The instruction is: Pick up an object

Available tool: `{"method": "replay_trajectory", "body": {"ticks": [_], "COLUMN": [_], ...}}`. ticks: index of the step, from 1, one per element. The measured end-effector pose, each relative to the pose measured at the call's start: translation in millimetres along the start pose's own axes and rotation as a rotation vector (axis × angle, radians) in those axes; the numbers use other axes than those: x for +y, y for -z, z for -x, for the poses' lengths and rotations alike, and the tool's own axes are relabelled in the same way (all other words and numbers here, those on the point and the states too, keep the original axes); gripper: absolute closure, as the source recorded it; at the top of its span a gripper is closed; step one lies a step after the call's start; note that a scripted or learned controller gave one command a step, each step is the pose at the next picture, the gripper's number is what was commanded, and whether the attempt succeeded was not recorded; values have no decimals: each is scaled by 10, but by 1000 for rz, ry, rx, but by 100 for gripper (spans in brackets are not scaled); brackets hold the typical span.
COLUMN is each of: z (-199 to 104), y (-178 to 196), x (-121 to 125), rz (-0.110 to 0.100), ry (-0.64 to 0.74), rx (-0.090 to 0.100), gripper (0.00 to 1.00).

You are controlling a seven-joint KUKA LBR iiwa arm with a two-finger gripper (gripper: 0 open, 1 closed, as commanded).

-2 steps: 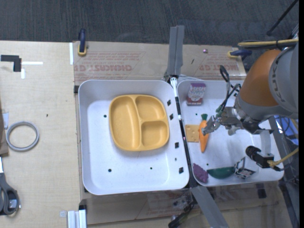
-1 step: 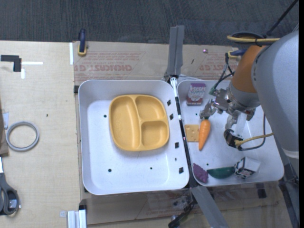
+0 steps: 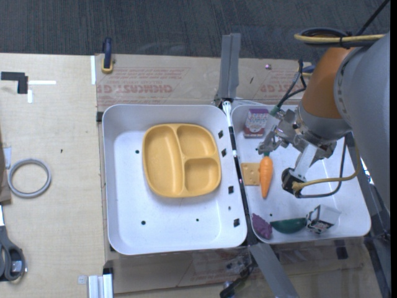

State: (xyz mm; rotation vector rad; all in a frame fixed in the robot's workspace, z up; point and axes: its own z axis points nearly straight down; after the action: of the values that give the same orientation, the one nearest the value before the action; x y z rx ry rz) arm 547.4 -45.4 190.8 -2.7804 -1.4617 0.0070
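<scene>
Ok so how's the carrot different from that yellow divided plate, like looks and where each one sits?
The carrot is orange, slim and tapered; the plate is pale yellow, broad and split into three compartments. The carrot lies in the right bin beside a cracker-like square; the plate sits alone in the left bin. The carrot lies near the pincer; the plate lies far from it. Both rest on a white bin floor.

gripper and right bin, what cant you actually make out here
- Gripper: in the camera view its fingers blend into dark wrist hardware, so whether it grips the carrot is unclear.
- Small packet at the right bin's far end: print too small to read.
- Purple item and green item: too small and shadowed at the near rim to identify.
</scene>
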Motion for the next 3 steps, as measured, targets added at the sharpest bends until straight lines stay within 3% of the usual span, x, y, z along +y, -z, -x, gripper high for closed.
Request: {"method": "replay_trajectory", "body": {"ticks": [1, 2, 3], "z": [143, -114, 258], "y": [-9, -3, -9], "x": [-262, 322, -75], "rz": [-2, -1, -2], "ry": [-310, -466, -706], "rx": [-1, -1, -2], "gripper": [0, 0, 0]}}
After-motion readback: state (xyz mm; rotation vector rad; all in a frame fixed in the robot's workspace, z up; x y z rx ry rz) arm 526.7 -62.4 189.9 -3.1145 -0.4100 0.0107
